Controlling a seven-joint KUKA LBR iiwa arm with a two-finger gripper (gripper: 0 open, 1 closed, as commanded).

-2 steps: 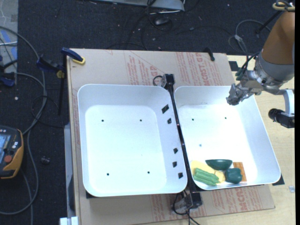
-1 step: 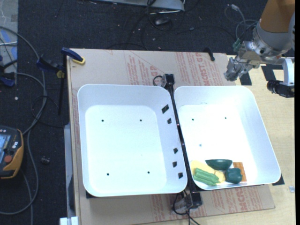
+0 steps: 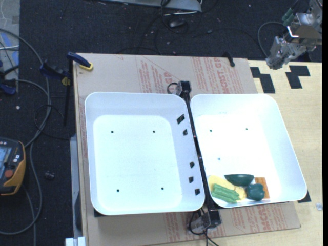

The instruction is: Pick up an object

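Logging risk: I am seeing the gripper (image 3: 279, 55) parked beyond the right bin (image 3: 287, 147); finger state unclear. Green items (image 3: 241, 186) are crowding its near corner, inviting wall collisions.

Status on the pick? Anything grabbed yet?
Nothing done yet. The tool sits at the view's upper right, beyond the bins. The objects, a dark green bowl, a green ridged piece and a teal piece, lie in the right bin. Approach, grasp and lift remain.
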